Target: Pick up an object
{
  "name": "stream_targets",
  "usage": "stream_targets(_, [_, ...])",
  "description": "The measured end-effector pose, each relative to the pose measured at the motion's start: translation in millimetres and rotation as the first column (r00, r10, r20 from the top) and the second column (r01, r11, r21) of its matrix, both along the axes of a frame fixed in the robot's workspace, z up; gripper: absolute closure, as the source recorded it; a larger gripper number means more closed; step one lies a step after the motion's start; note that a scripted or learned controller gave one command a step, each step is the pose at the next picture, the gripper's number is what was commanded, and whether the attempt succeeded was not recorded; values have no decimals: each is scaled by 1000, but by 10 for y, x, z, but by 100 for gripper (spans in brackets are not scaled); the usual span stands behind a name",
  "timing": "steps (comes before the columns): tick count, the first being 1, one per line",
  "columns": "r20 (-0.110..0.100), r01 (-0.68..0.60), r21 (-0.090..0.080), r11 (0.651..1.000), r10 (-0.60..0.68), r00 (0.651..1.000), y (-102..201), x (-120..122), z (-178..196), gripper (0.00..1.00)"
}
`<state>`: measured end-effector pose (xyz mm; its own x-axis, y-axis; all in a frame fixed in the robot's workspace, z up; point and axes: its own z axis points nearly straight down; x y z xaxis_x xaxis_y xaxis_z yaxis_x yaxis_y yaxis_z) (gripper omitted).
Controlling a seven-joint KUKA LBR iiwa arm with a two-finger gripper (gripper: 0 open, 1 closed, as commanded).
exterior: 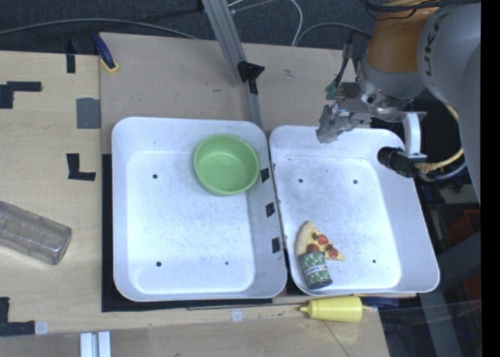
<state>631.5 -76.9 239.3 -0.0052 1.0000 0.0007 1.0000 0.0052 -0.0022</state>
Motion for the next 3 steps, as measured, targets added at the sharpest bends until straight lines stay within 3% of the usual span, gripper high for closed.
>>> stream_targets(3, [0, -1, 0, 1000, 1, 1000, 1543, -341, -162, 100])
